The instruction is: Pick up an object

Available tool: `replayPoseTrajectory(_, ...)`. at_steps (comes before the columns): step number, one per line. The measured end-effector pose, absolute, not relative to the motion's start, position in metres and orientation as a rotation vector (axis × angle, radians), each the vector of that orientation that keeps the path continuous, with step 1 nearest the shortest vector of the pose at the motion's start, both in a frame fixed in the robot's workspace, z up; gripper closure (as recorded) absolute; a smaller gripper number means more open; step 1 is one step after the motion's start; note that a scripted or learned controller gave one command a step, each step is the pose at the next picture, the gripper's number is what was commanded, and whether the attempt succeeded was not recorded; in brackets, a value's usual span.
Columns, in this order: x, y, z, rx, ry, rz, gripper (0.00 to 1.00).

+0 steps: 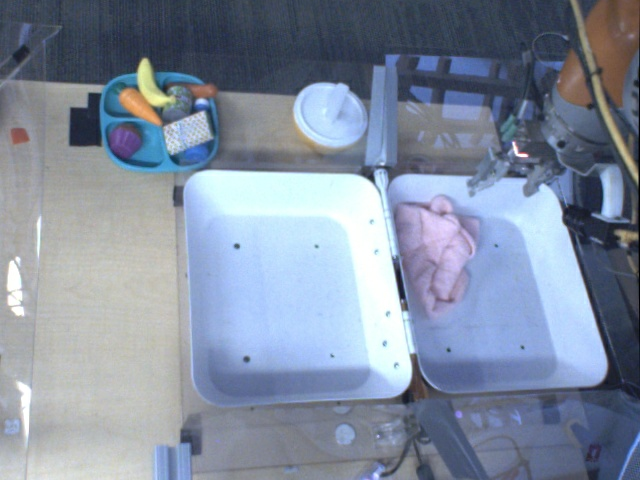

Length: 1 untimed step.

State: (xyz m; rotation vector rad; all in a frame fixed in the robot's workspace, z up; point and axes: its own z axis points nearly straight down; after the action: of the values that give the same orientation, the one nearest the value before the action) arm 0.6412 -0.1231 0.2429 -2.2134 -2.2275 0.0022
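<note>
A pink cloth [437, 251] lies crumpled in the right bin [560, 298], in its upper left part, close to the wall that this bin shares with the left bin [280, 288]. The cloth rests on the bin floor and nothing touches it.

The hand [512, 176] is above the far rim of the right bin, to the upper right of the cloth and well apart from it. Its two fingers [486, 178] are spread apart and point down, with only air between them, so it has hold of nothing. The grey arm with its orange band [610, 28] comes in from the right corner above.

On the desk [90, 298], behind the left bin, there is a white round lidded container [330, 114] with a yellow lower edge. Further to the left stands a blue divided tray [145, 158] that holds toy food: a banana [150, 84], a carrot [138, 104] and a purple piece [125, 140], among other small things.
</note>
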Motion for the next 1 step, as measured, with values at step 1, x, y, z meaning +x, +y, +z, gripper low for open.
replayPoseTrajectory(1, 0.6451, -0.1199, 0.1019, -2.154, -2.284, 0.002, 0.0)
